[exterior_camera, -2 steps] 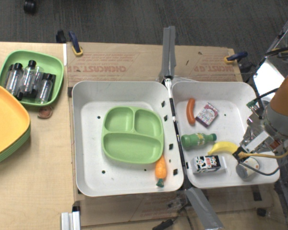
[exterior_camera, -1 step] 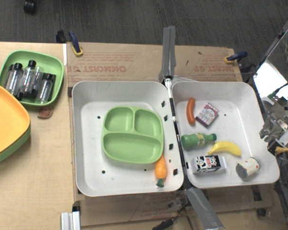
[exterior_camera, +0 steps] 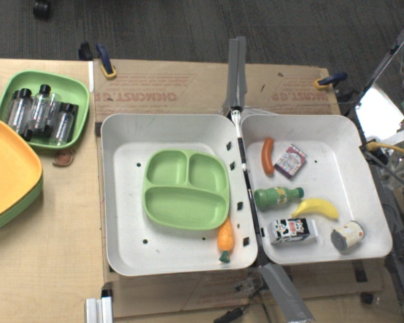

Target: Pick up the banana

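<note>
Left of the green bowl (exterior_camera: 46, 106), the stack of orange plates (exterior_camera: 10, 173) is cut off by the frame edge, so its full shape can't be made out. The labels on the small bottles (exterior_camera: 40, 113) inside that bowl are way too tiny to be read.

The banana (exterior_camera: 316, 208) looks like smooth, slightly glossy plastic (as does the green divided plate (exterior_camera: 186, 190)); both white bins (exterior_camera: 114, 180) seem matt plastic, on brown cardboard (exterior_camera: 161, 93) over a pale wooden worktop (exterior_camera: 60, 247).
</note>
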`<state>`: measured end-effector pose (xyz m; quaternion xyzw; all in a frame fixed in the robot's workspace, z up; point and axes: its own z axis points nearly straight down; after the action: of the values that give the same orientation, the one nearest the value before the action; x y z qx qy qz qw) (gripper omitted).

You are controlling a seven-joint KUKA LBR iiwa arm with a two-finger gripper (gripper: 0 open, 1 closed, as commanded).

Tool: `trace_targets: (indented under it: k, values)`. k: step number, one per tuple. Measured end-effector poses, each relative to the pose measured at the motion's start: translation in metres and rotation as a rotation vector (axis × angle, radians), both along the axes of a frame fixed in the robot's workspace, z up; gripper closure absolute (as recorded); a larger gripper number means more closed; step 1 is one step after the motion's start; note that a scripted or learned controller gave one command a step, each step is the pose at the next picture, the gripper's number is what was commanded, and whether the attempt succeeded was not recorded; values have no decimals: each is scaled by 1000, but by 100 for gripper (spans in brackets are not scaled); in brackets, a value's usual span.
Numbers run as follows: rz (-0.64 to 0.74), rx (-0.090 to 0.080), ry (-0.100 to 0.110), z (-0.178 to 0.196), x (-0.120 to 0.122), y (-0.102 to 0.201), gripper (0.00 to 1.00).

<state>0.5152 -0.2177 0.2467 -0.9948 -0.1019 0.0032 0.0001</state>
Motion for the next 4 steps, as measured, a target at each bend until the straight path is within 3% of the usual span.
trace_targets:
  k: [1,2,3,4]
  values:
    - [348,4,-1,-80,-18,13,100]
    - [23,0,0,-74,67,78,100]
    - [91,0,-1,9,29,34,100]
    - [274,1,-2,90,-10,-1,100]
